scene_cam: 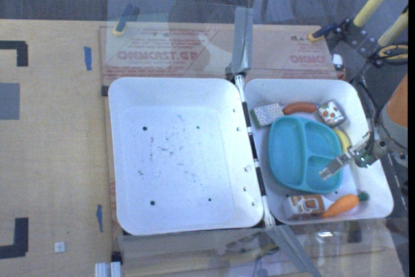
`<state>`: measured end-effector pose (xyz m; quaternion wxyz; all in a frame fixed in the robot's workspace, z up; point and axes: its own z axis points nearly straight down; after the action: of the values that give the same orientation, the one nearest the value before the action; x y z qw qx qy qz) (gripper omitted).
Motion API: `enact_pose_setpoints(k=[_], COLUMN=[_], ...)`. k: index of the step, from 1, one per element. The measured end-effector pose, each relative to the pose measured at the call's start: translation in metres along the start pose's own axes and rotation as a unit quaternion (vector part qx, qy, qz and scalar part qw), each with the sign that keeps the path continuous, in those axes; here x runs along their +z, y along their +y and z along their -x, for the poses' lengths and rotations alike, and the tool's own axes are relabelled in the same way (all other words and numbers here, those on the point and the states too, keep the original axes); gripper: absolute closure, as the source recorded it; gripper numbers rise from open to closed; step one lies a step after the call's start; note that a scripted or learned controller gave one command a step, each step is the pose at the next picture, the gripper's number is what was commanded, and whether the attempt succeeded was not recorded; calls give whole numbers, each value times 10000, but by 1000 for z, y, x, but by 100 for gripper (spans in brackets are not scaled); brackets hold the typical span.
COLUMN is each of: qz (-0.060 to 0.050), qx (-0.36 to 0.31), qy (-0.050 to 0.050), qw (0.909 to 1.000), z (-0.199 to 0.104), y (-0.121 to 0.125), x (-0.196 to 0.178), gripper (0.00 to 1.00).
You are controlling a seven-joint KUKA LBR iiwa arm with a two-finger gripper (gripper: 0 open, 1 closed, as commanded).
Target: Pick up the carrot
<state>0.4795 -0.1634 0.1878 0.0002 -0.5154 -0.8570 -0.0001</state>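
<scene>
The orange carrot (342, 204), with a small green top at its right end, lies at the near right corner of the right bin (365, 100). My gripper (332, 167) reaches in from the right and hovers over the right side of the blue divided plate (299, 154). It sits up and slightly left of the carrot, apart from it, and nothing shows in its grasp.
Around the plate lie a red sausage (300, 108), a small printed can (331, 113), a grey patterned block (266, 115), a yellow banana (343, 139) and a brown carton (306, 205) just left of the carrot. The left bin (123, 139) adjoins.
</scene>
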Motion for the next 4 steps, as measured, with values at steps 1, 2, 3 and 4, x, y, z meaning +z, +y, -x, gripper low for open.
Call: enact_pose_setpoints(k=[1,2,3,4], qz=[14,19,12,14], qx=[-1655,-3333,-5395,-6479], qy=[-29,-36,-17,-39], qw=[9862,9428,8420,7617], z=[38,10,-2,4], y=[-19,4,3,2], x=[-2,-42,0,-29], gripper=[0,0,0,0])
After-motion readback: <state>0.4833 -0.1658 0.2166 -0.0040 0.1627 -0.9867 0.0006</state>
